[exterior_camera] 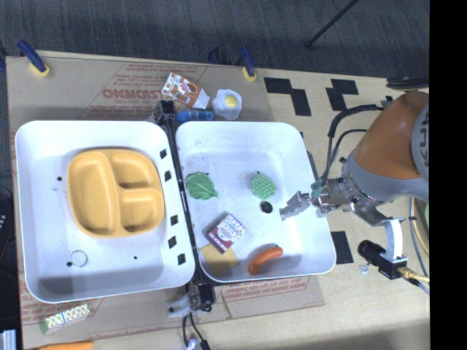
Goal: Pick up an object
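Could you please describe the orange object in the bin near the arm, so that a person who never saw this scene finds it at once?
Look at the right white bin, the one nearest the grey and orange arm. Along its front wall, toward the right corner, lies a small orange sausage-shaped piece. It is the bin's only long, rounded orange thing; the yellow block beside it is squarish.

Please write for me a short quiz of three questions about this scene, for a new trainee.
1. True or false: the yellow divided tray lies in the left bin.
2. Which item lies nearest the claw? A) green leaf toy B) small black object C) orange sausage toy
3. Fill in: the yellow block lies partly under the ____ packet.

Key: 1 true; 2 B; 3 maroon.
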Available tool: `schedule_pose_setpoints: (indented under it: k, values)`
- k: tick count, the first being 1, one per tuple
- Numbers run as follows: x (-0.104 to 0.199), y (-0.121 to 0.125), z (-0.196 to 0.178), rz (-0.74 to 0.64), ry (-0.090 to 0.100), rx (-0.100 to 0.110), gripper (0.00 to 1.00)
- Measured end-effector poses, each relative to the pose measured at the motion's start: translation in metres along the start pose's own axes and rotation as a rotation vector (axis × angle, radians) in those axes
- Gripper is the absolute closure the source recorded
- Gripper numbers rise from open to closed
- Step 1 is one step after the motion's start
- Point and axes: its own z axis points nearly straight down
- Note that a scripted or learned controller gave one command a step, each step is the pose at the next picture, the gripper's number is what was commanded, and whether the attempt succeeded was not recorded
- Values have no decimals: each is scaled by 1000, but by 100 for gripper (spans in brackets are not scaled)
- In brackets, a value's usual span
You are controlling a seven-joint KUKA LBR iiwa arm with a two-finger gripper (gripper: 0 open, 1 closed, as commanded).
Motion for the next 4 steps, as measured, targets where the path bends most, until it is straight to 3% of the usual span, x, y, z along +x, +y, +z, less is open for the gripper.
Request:
schedule_pose_setpoints:
  k: [1,2,3,4]
  values:
    - [-2,86,77,290,0,-1,0]
    - [41,127,114,-224,-1,-2,0]
    - [41,128,104,-227,-1,-2,100]
    - [41,127,104,-227,-1,-1,0]
